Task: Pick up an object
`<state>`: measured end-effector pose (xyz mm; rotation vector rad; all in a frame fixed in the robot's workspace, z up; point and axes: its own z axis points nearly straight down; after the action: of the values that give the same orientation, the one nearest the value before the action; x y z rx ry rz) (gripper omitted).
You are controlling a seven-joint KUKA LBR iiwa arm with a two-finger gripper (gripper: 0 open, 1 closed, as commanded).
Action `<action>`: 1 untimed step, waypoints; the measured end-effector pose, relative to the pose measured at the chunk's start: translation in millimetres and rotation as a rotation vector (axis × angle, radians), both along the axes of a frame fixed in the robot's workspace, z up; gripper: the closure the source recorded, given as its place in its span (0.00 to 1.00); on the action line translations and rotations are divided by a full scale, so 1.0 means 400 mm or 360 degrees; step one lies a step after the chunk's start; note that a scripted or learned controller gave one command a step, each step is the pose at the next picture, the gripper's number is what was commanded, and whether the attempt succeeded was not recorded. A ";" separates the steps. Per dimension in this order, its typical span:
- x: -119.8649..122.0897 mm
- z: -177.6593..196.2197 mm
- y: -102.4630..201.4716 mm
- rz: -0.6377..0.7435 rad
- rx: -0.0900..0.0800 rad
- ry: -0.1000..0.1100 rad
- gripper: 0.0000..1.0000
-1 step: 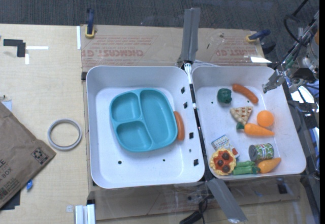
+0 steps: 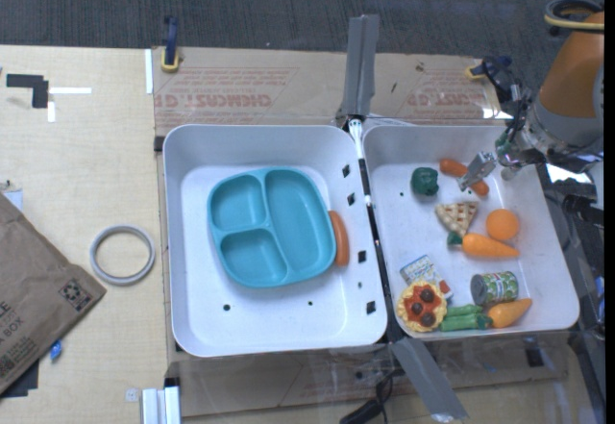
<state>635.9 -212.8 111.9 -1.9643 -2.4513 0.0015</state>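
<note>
Food toys fill the right bin (image 2: 567, 302). Nearest the camera are a small pizza (image 2: 423, 305), a green can (image 2: 494, 287) and a green and orange veggie (image 2: 485, 315). A little blue and white packet (image 2: 419, 269) lies just behind the pizza. Further back are a long carrot (image 2: 488, 246), a round orange (image 2: 503, 223) and a waffle wedge (image 2: 458, 215). Behind those sit a dark green lump (image 2: 425, 182) and a small orange piece (image 2: 454, 166). The jaws (image 2: 478, 171) hang over the far part of this bin, just right of that small orange piece, nothing between them; I cannot tell how wide they are. The left bin (image 2: 192, 316) holds a blue tray (image 2: 270, 227) with an orange sausage (image 2: 339, 236) touching its right side. A tape ring (image 2: 122, 253) lies on the bench (image 2: 67, 162).
</note>
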 end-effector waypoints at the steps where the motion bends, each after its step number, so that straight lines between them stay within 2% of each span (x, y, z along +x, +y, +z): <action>1: 0.003 0.027 0.000 0.0004 -0.0004 -0.0006 1.00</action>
<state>637.2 -212.9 122.8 -1.9641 -2.4574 0.0014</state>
